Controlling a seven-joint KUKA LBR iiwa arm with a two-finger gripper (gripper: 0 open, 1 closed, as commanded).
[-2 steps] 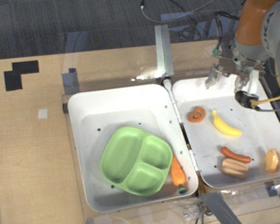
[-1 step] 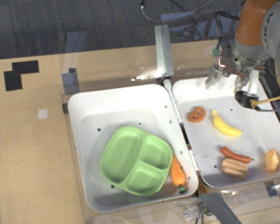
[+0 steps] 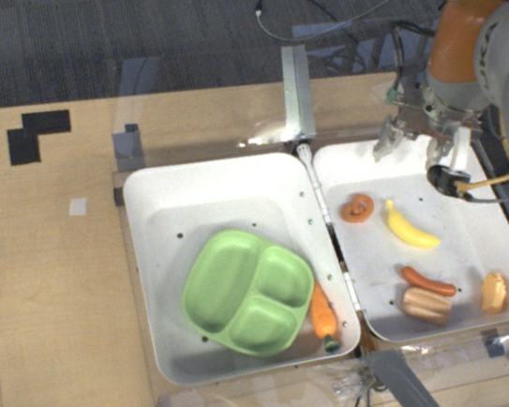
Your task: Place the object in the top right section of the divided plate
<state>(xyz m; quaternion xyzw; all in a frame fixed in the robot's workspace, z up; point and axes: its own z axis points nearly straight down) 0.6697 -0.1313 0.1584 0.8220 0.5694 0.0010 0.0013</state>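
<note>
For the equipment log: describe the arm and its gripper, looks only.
The grey KUKA arm has rounded casings and an orange band above the wrist. Black cables loop beside its pale metal two-finger gripper.

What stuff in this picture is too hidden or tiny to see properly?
- Pincer, camera view: too small and cluttered with cables to tell open or shut.
- Carrot: its left side is tucked under the plate rim.
- Arm: cut off by the right edge.
- Hot dog: too small to see where sausage meets bun.
- Small toy by the bin corner: too blurry to name.
</note>
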